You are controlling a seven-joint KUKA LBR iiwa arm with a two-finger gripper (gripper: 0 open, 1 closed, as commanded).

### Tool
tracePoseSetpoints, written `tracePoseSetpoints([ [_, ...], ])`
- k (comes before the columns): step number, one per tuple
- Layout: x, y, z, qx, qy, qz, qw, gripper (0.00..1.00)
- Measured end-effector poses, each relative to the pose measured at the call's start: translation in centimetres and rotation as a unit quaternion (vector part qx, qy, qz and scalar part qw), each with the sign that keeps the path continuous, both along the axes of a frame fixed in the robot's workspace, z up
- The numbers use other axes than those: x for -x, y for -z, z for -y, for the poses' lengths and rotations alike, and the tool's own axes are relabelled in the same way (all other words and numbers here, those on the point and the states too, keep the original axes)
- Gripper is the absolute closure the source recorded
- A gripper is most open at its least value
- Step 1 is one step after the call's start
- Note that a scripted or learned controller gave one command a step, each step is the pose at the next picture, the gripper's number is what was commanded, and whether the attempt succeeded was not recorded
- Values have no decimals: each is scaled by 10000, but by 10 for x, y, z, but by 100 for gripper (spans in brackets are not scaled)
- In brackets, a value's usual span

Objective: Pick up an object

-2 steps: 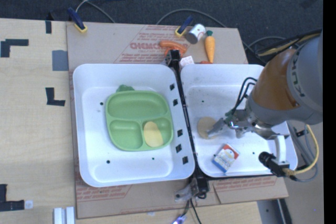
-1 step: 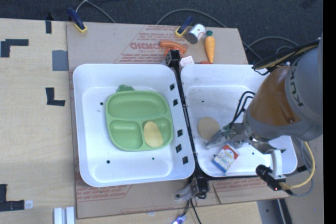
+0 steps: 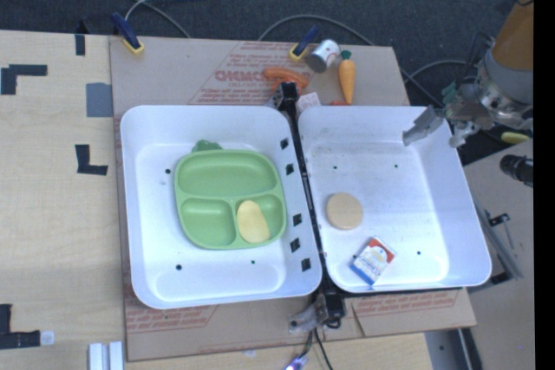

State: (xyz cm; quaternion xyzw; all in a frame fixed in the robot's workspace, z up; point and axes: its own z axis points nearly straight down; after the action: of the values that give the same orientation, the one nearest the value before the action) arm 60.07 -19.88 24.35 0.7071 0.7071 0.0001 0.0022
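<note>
gripper (image 3: 431,127) hovering over the right bin's (image 3: 451,212) far right corner, nothing between its fingers; how far apart, cannot tell. tan round disc (image 3: 344,210) near that bin's left edge, small printed packet (image 3: 373,261) by its near edge. green divided plate (image 3: 230,198) in left bin (image 3: 147,212), yellow piece (image 3: 252,222) in its near right compartment.
</note>
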Motion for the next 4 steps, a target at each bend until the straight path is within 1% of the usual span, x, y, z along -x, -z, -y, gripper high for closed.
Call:
tracePoseSetpoints([
  [1, 23, 55, -73, -19, -10, -32, 10000, 0],
  [2, 61, 150, -92, -19, -8, -31, 10000, 0],
  [3, 61, 141, -93, -21, -5, -34, 10000, 100],
  [4, 61, 141, -93, -21, -5, -35, 10000, 0],
])
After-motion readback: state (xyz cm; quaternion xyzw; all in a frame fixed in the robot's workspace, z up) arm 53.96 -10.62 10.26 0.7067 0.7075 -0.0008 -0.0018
